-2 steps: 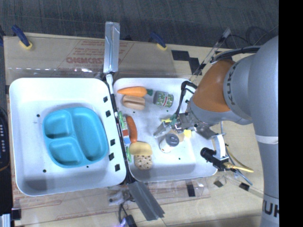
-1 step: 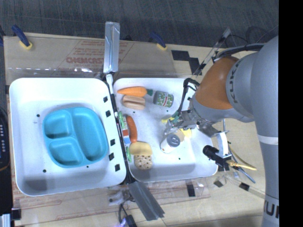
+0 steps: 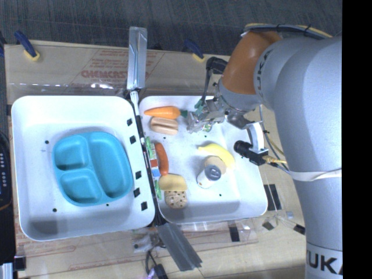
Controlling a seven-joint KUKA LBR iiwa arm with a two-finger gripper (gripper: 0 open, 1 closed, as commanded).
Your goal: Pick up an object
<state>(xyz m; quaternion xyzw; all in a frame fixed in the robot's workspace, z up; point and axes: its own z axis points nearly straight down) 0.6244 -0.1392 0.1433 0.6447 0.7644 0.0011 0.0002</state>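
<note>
A tan wooden tabletop [image 3: 70, 68] printed with faint red lettering lies under even light, blue clamps [image 3: 26, 44] gripping its far edge, with dark grey ribbed flooring [image 3: 87, 4] stretching beyond it toward the top.

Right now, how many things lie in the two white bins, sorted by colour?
Blue: 1, the divided tray
Orange: 2, the carrot and the sausage
Yellow: 1, the banana
Tan: 3, the bun, the bread and the cookie
White: 1, the cup
Total: 8
</note>
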